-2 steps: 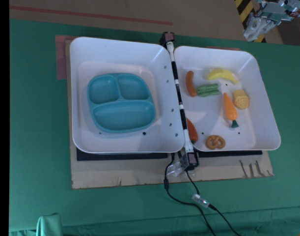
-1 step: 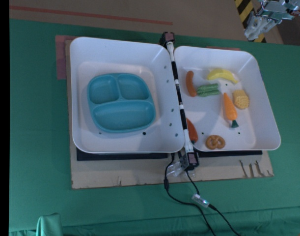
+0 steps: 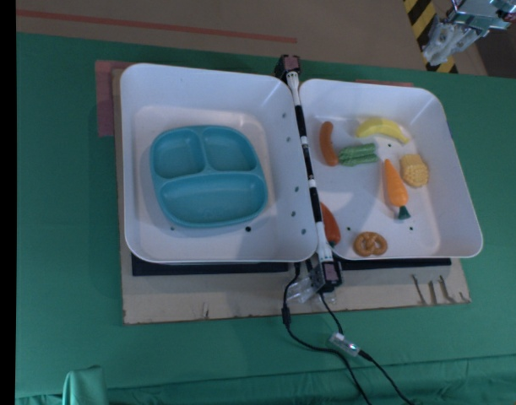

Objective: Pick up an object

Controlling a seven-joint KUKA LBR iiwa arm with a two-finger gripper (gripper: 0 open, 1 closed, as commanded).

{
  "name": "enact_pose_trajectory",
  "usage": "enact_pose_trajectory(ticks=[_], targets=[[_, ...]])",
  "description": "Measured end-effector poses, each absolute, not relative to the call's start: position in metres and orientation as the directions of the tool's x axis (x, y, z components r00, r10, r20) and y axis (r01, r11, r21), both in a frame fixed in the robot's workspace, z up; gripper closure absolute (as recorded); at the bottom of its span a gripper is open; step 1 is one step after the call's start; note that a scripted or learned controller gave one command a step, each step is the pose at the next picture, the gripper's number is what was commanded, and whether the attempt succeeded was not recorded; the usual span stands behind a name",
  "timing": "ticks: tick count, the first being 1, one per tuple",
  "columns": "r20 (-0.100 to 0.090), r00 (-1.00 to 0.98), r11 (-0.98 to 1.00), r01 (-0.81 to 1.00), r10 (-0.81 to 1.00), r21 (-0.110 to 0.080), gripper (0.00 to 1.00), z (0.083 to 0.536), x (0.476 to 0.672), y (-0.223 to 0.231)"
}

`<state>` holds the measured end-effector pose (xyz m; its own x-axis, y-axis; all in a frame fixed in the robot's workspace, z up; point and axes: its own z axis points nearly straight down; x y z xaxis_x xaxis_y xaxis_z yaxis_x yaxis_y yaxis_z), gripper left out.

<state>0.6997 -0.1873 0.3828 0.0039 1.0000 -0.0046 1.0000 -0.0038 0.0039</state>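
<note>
The right bin [image 3: 456, 218] holds several toy foods: a yellow banana [image 3: 382, 129], a red-orange sausage [image 3: 328, 143], a green bean pod [image 3: 357, 154], a yellow corn piece [image 3: 415, 170], an orange carrot [image 3: 395, 186], a brown pretzel [image 3: 370, 244] and an orange-red piece [image 3: 330, 223] against the bin's left wall. My gripper [image 3: 439, 51] hangs at the top right of the view, beyond the right bin's far corner, high above the bench and apart from every object.
The left bin [image 3: 139, 91] holds a teal divided plate [image 3: 209, 175]. A striped rod [image 3: 301, 133] runs along the seam between the bins. Black cables [image 3: 325, 327] trail off the cardboard base toward the front edge of the green cloth.
</note>
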Motion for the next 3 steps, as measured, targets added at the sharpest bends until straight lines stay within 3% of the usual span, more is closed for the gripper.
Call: enact_pose_trajectory(ticks=[1, 3], targets=[[-0.004, 0.004, -0.004, 1.000, 1.000, 0.004, 0.00, 0.383, 0.700, -0.187], [-0.001, 0.003, -0.003, 1.000, 1.000, -0.003, 0.00, 0.198, 0.699, -0.133]])
